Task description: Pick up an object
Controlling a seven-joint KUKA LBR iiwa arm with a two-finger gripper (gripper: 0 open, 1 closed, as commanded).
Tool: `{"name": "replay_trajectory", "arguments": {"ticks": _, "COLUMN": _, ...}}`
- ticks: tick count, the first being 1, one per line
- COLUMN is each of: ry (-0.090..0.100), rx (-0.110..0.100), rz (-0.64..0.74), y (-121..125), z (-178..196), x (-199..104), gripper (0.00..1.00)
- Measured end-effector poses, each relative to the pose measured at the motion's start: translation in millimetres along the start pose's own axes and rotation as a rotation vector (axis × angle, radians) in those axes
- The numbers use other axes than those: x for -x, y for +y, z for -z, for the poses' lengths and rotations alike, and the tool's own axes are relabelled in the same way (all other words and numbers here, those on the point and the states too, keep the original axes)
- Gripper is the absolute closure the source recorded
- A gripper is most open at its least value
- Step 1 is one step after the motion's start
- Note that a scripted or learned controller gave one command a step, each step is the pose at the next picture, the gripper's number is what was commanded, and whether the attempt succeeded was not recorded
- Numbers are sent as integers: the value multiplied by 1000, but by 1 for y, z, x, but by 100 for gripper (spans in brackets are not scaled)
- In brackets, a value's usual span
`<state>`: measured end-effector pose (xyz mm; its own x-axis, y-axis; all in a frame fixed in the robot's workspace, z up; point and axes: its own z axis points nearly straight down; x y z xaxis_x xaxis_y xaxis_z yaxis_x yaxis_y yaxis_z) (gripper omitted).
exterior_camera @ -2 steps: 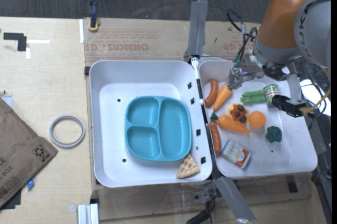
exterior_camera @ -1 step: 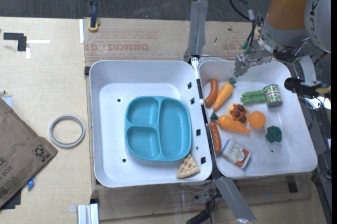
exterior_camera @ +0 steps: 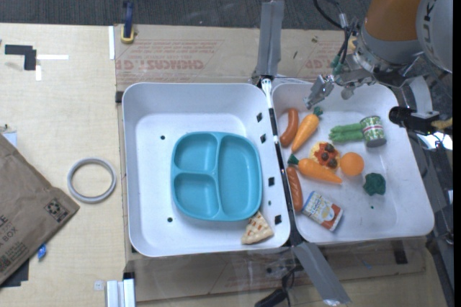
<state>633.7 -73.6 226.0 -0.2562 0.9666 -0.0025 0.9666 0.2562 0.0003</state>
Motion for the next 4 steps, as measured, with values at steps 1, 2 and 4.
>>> {"name": "replay_trajectory", "arguments": {"ticks": 1, "ry": 2, "rx": -2, "rz": 66, "y": -23, "z": -94, "x": 31, "gripper": 0}}
{"name": "replay_trajectory", "arguments": {"ticks": 2, "ry": -5, "rx": 12, "rz": 134, "y": -70, "z": -128, "x": 8, "gripper": 0}}
{"name": "replay_trajectory", "arguments": {"ticks": 4, "ry": 2, "rx": 0, "rz": 130, "y": -83, "z": -34, "x": -16, "gripper": 0}}
